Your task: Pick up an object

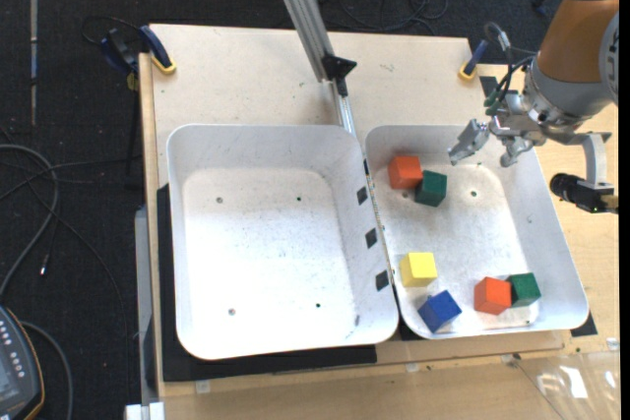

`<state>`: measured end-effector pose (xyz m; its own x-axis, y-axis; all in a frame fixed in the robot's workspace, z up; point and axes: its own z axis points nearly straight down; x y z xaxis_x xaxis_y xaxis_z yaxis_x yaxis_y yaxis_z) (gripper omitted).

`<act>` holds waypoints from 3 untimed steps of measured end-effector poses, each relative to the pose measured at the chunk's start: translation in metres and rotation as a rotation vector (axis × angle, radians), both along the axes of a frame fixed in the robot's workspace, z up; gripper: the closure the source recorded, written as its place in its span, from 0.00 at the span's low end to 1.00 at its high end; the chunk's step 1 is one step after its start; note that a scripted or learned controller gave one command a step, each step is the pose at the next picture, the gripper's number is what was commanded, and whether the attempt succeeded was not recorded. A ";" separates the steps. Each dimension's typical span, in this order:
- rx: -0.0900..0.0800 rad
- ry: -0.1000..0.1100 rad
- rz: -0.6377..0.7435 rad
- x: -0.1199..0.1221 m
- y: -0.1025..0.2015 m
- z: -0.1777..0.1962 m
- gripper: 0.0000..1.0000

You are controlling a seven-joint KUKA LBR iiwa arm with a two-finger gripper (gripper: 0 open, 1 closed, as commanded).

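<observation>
The right bin [551, 241] holds several blocks. An orange block [404, 171] touches a dark green block [431, 188] near the bin's far left. A yellow block [420, 268] and a blue block [439, 309] lie along its near left side. Another orange block [492, 295] sits against a green block [525, 288] at the near right corner. My gripper [489, 147] hangs above the bin's far right part, open, with nothing between its fingers. It is to the right of the first orange block and apart from it.
The left bin [187, 211] stands beside the right one. A slanted metal bar [300, 0] crosses the bench's far side down to the bins' shared edge. Clamps sit at the bench's far corners [157, 51].
</observation>
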<state>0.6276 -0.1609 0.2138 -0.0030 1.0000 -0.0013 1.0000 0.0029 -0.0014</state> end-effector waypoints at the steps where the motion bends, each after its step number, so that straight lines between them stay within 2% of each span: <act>1: 0.004 0.006 0.003 0.002 0.050 -0.108 0.00; 2: 0.001 -0.001 -0.002 0.004 0.047 -0.093 1.00; 3: 0.004 -0.012 0.008 0.044 0.133 -0.013 1.00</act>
